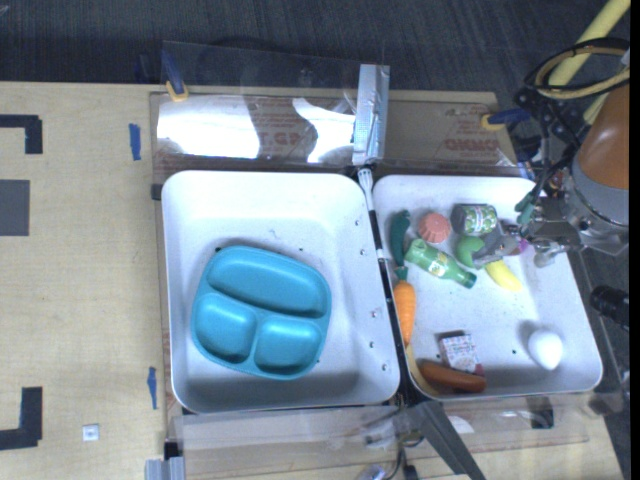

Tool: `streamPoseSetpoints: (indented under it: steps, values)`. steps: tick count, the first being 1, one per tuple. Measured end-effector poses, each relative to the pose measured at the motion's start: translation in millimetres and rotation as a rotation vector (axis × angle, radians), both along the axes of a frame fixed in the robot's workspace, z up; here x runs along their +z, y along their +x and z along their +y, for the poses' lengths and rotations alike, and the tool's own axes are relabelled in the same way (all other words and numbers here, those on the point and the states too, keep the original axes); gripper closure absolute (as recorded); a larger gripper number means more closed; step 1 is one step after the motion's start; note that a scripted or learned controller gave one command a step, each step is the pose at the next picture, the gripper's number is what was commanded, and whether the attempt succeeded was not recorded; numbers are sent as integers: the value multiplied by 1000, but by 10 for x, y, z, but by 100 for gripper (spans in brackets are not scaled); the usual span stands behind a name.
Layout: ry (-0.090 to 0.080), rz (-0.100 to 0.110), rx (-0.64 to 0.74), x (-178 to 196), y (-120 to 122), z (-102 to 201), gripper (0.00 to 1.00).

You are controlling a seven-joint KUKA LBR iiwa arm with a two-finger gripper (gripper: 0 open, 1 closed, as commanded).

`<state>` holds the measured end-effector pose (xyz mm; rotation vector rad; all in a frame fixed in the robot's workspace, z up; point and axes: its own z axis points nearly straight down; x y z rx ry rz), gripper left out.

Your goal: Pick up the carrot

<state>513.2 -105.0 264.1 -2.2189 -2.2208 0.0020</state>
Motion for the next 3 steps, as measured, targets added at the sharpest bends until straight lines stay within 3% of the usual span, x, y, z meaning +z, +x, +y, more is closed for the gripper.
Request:
streamPoseSetpoints:
  steps: [1,2,3]
  values:
    - [2,1,402,-805,-164,468,0]
    - [3,-1,518,-796,-149,1043,0]
    - [-3,-7,904,-793,25,508,0]
